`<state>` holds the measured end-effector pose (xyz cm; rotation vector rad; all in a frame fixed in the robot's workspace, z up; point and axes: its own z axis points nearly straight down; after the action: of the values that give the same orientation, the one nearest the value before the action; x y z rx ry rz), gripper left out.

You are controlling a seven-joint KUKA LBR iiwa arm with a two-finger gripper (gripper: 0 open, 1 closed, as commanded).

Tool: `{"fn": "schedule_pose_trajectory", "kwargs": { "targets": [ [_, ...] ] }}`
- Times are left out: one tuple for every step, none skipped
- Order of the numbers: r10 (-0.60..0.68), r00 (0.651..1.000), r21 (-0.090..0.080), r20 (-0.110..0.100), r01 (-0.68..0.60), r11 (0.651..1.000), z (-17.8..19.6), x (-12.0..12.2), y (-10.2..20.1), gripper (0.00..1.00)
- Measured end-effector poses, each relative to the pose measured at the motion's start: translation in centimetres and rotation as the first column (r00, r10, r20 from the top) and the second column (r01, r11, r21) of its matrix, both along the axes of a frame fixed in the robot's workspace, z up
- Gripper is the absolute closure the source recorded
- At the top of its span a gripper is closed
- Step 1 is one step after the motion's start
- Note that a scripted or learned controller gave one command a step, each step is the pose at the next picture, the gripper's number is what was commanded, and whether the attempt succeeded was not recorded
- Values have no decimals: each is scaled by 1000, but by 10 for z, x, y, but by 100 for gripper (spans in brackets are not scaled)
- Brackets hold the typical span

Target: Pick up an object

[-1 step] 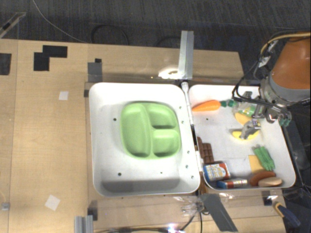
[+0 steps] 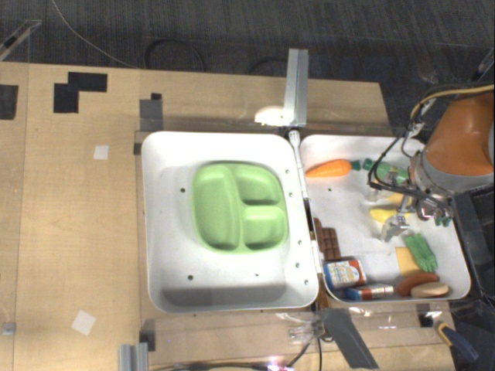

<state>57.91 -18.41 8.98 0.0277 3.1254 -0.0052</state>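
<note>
Camera view: gripper (image 2: 398,224) lowered into the right bin (image 2: 340,188), poised over a yellow piece (image 2: 384,215), probably the chosen object. Cannot tell how the jaws stand, nor whether anything sits between them. Just beside, toward the near wall, a green toy (image 2: 420,250); farther on, a carrot (image 2: 328,168) near the divider. Well apart, in the left bin (image 2: 166,168), a green sectioned tray (image 2: 237,206), likely lying clear of the picking.
</note>
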Motion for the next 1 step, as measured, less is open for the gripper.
{"fn": "schedule_pose_trajectory", "kwargs": {
  "targets": [
    [10, 1000, -1, -2, -10, 1000, 1, -75, -2, 0]
  ]
}}
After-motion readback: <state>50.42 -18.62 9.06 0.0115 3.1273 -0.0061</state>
